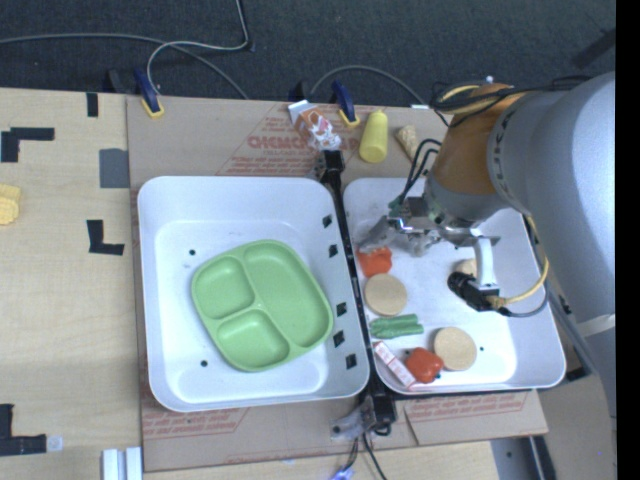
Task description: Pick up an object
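My gripper (400,230) hangs low over the far left part of the right bin (530,368), below the orange band of the wrist. Just in front of it lies an orange piece (375,261), close to the gripper tip; whether they touch I cannot tell. Further forward in the same bin are a tan round disc (386,294), a green pod (396,325), a second tan disc (455,347), a red tomato-like thing (423,365) and a pink and white packet (394,367).
The left bin (170,228) holds a green divided plate (262,303). Behind the bins, on the cardboard, stand a yellow bottle (373,136), a small printed carton (314,123) and a tan piece (407,140). The arm's grey bulk covers the right bin's far right side.
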Action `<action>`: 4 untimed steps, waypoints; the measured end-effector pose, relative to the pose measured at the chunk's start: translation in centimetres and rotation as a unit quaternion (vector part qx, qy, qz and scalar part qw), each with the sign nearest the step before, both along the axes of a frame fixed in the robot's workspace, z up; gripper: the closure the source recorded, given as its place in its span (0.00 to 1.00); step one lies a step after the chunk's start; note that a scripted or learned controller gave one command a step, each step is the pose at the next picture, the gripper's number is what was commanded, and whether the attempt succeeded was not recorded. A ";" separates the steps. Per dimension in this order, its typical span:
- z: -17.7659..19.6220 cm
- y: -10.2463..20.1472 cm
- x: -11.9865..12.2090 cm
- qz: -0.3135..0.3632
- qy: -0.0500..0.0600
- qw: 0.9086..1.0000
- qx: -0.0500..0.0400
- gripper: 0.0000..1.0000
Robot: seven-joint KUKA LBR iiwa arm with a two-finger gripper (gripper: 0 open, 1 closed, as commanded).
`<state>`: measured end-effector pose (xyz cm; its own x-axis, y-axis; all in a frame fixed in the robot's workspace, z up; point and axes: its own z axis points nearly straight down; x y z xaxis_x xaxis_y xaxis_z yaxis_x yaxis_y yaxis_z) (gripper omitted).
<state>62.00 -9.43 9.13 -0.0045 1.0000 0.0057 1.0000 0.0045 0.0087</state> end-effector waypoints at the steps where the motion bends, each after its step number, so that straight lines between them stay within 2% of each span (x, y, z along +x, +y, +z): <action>1: 0.1 0.1 -0.9 -0.002 -0.007 1.000 -0.003 0.00; 4: 0.1 -0.3 -1.8 -0.001 -0.006 1.000 -0.002 0.00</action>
